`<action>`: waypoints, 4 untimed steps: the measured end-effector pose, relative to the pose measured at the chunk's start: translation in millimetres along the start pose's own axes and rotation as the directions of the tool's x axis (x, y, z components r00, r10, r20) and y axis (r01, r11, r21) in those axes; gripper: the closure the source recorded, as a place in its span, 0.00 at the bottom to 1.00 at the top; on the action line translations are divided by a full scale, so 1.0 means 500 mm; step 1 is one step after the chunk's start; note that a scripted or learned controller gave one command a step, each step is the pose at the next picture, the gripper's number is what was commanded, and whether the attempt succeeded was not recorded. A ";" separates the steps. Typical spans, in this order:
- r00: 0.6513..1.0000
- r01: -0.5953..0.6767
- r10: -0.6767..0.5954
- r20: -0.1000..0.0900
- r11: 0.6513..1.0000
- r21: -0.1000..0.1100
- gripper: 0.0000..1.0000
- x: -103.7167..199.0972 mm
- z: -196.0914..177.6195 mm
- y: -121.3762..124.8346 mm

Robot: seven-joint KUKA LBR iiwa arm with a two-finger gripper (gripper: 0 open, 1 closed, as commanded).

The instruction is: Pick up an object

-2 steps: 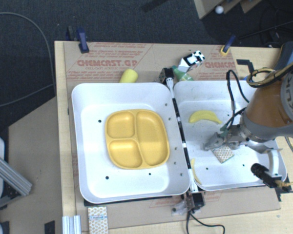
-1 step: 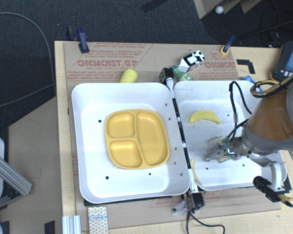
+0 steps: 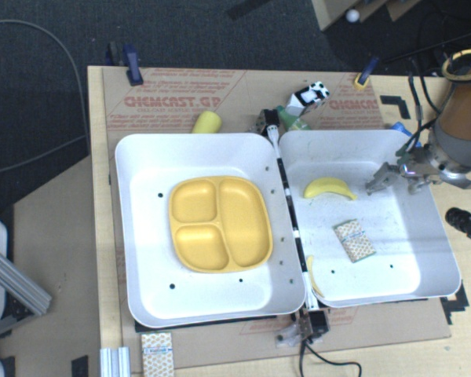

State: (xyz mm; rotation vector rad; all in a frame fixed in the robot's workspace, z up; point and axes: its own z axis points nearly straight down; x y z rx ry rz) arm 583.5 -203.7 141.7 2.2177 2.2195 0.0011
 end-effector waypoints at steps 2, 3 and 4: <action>1.000 -0.001 0.002 -0.003 1.000 0.005 0.00 0.137 0.115 -0.103; 1.000 -0.002 0.002 -0.002 1.000 0.002 1.00 0.137 0.094 -0.102; 1.000 0.001 -0.001 -0.003 1.000 0.002 1.00 0.283 -0.088 -0.084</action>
